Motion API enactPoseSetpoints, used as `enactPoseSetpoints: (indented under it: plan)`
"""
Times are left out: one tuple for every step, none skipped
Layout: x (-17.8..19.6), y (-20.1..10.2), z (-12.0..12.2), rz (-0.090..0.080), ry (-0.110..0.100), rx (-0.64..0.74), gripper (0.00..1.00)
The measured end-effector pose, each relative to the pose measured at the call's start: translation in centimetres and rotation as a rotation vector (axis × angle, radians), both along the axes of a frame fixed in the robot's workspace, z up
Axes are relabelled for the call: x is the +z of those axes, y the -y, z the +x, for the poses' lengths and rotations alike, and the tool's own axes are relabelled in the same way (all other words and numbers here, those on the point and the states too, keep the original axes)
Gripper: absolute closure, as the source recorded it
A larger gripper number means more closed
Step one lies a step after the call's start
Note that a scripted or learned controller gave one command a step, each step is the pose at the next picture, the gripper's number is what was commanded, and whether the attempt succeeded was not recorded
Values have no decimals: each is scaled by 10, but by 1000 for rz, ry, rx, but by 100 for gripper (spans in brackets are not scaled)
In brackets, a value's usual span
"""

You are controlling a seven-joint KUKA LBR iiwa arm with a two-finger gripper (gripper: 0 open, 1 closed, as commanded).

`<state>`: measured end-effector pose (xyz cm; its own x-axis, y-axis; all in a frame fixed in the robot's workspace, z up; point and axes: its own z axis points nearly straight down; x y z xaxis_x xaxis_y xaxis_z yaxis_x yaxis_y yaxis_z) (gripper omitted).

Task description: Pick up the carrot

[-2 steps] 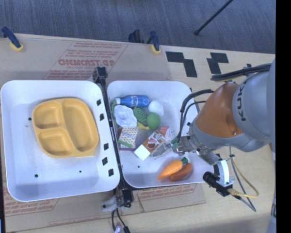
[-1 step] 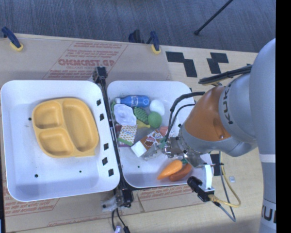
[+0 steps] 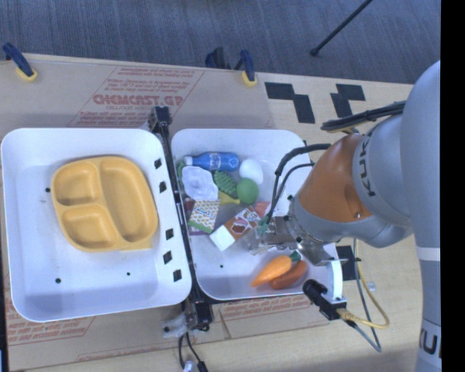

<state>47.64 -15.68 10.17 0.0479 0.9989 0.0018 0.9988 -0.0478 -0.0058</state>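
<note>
The carrot (image 3: pixel 273 269) is orange with a small green top and lies near the front edge of the right bin (image 3: pixel 240 285), on top of a reddish-brown item (image 3: pixel 289 278). My gripper (image 3: pixel 273 237) hangs just above and behind the carrot, over the bin's right part. The wrist and cables hide its fingers. The grey arm with its orange band (image 3: pixel 337 184) reaches in from the right and covers the bin's right wall.
The right bin also holds a blue bottle (image 3: pixel 215 161), a white ball (image 3: pixel 251 170), green items (image 3: pixel 239 187), a white crumpled piece (image 3: pixel 198 183), packets (image 3: pixel 221 223) and a white block (image 3: pixel 222 238). A yellow divided plate (image 3: pixel 103 202) lies in the left bin (image 3: pixel 31 285).
</note>
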Motion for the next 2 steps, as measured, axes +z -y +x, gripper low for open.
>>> enactPoseSetpoints:
  plan:
    - [0,0,0,0,0,0,0]
    - [-10,5,-1,0,1,-127,0]
